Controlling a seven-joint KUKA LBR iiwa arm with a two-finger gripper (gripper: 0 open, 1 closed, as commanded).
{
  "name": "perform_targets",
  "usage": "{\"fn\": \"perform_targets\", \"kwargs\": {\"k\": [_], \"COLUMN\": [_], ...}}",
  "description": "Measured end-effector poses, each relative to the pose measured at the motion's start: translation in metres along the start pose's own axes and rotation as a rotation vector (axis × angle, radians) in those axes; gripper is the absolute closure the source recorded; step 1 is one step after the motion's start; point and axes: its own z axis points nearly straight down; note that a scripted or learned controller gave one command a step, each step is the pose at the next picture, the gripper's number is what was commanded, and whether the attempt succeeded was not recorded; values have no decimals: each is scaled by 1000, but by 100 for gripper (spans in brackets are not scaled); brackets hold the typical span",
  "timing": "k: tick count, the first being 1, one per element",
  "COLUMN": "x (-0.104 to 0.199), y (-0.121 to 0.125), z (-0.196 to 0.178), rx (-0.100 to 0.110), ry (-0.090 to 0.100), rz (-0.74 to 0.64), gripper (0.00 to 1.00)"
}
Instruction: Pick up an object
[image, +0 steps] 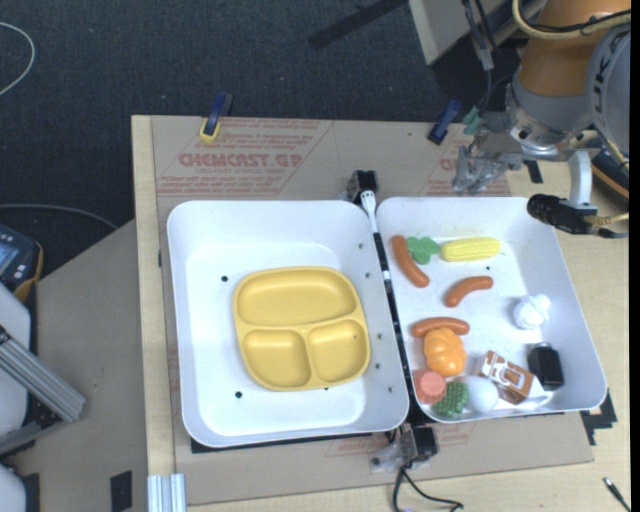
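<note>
The right white bin (570, 290) holds several toy foods: a yellow corn cob (470, 249), a green piece (425, 248), three sausages (408, 260) (468, 290) (440, 326), an orange fruit (445, 352), a red disc (431, 385), broccoli (455, 400), a white ball (483, 396), a brown and white packet (508, 375), a black block (545, 365) and a white lump (531, 311). My gripper (480, 168) hangs over the cardboard just behind that bin's back rim, apart from every object, with nothing seen in it.
The left white bin (200, 300) carries a yellow three-compartment plate (300, 327). A black clip (364, 185) sits where the two bins meet at the back. A black part (560, 211) of the arm reaches over the right bin's back right corner.
</note>
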Motion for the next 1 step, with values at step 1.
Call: {"fn": "perform_targets", "kwargs": {"k": [1], "x": [59], "y": [-18], "z": [-3], "rx": [2], "ry": [1], "rz": [-1], "gripper": [100]}}
